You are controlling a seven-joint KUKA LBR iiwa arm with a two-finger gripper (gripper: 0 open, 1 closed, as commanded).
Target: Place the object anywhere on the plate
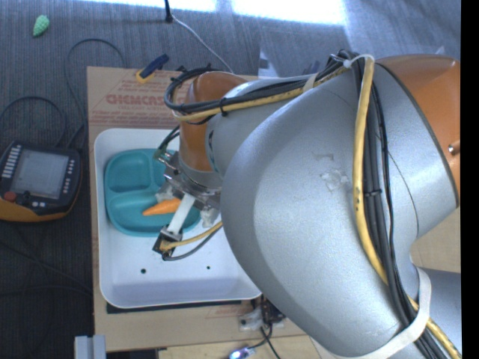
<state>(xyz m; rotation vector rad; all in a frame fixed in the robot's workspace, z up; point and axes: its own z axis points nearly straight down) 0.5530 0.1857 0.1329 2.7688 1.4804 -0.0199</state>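
A teal divided plate (127, 182) lies in the upper part of the left white bin (150, 283). An orange carrot-shaped object (159, 209) rests on the plate's lower right section, lying roughly level, with its right end running under the gripper. My gripper (182, 191) hangs over the plate's right edge, directly beside and above the orange object. The wrist hides its tips, and the large grey arm covers the right side of the view.
A cardboard sheet (127, 99) lies under the bins. A teach pendant (39, 179) sits on the floor at left, with cables around it. A blue and yellow tool (152, 66) lies on the cardboard's top edge. Bare bin floor spreads below the plate.
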